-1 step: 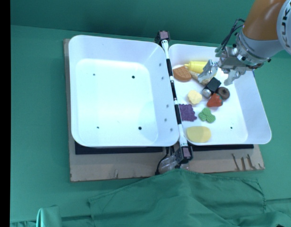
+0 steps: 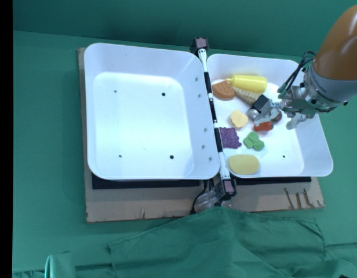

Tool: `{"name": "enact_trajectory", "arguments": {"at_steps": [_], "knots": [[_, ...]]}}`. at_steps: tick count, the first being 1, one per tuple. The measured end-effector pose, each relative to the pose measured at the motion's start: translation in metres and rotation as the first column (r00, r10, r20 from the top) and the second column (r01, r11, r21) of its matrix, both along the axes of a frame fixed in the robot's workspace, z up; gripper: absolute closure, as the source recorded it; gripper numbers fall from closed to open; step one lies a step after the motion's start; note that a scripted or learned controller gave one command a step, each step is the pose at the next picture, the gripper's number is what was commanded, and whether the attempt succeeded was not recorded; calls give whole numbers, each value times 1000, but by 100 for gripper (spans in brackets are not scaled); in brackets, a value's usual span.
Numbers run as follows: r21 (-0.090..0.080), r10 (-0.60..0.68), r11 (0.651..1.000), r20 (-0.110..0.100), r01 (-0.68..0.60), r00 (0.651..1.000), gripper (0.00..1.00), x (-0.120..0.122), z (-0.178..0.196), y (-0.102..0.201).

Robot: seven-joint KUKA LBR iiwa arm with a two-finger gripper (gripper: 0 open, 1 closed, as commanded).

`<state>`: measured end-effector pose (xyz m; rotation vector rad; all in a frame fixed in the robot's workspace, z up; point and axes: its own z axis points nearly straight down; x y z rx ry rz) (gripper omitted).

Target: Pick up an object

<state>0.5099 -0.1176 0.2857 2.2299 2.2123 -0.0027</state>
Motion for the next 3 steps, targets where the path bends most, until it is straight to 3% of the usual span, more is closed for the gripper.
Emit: {"name": "enact_trajectory", "arguments": {"at_steps": [1, 2, 3], "knots": [[0, 2, 1000, 2, -2, 1000, 0, 15, -101, -14], [-4, 0, 1000, 14, 0, 1000, 100, 17, -83, -15], [-3, 2, 1000, 11, -2, 1000, 100, -3, -13, -37]]}}
